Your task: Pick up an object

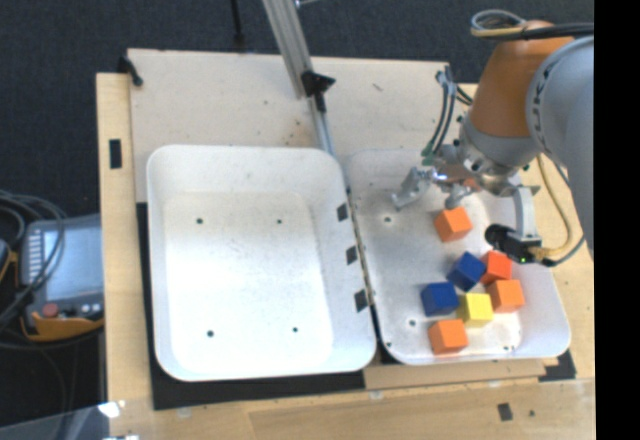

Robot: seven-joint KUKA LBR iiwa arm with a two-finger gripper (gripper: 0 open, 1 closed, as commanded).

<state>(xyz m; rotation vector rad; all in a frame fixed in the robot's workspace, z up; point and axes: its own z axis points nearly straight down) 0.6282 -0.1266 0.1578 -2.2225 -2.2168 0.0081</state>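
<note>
1. On your left sits the left bin [250, 258], white and shallow.
2. In the right bin [395, 258] the gripper [432, 184] hangs over the upper part; you cannot tell whether it is spread or closed, and no block shows between its tips.
3. An orange cube [453, 222] lies just below and right of the gripper, apart from it.
4. Farther down cluster two blue cubes [438, 298], a yellow cube [477, 307] and more orange ones.
</note>
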